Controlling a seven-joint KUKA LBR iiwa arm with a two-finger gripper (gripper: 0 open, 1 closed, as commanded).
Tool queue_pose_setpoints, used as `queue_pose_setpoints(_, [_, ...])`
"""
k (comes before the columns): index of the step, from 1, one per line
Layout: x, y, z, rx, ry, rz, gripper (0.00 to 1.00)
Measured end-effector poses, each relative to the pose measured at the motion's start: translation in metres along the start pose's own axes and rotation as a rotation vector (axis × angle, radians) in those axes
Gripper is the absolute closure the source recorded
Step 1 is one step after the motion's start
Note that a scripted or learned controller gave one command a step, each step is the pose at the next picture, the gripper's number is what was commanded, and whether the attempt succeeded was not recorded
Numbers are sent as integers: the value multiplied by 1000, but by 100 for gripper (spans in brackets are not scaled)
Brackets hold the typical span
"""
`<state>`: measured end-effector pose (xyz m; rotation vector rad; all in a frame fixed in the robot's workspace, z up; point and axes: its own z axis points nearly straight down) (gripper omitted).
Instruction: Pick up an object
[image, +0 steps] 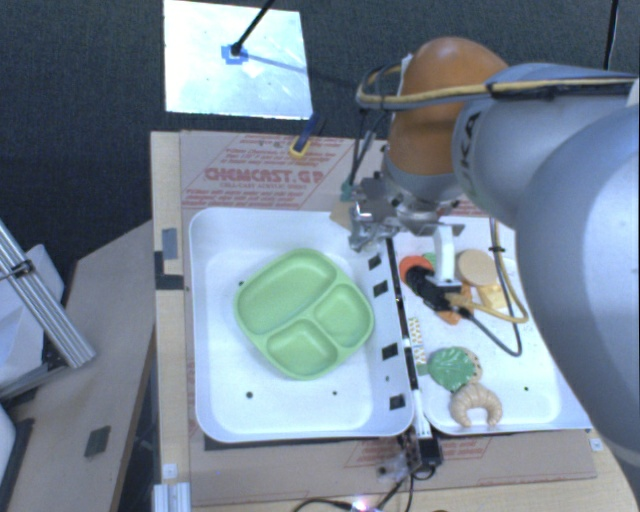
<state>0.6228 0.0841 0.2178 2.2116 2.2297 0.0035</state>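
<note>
far left, pale bench (110, 290). then the left white bin (215, 400), holding a green divided plate (303, 312) with three compartments, lying flat near the bin's middle. over the divider between the bins, toward the far end, the gripper (365, 232), close above the left bin's right rim; clenched or released, cannot tell. further right, the right white bin (520, 380): orange piece (413, 268) near the far end, tan round slice (477, 267) just beside it, yellow piece (492, 297) against that slice's near edge; closer to the front, green leafy item (452, 366) touching a tan croissant (477, 404).
</note>
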Motion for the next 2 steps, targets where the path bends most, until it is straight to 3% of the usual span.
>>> queue_pose_setpoints(1, [32, 22, -8, -1, 1, 0, 100])
queue_pose_setpoints(2, [25, 17, -15, 1, -1, 6, 100])
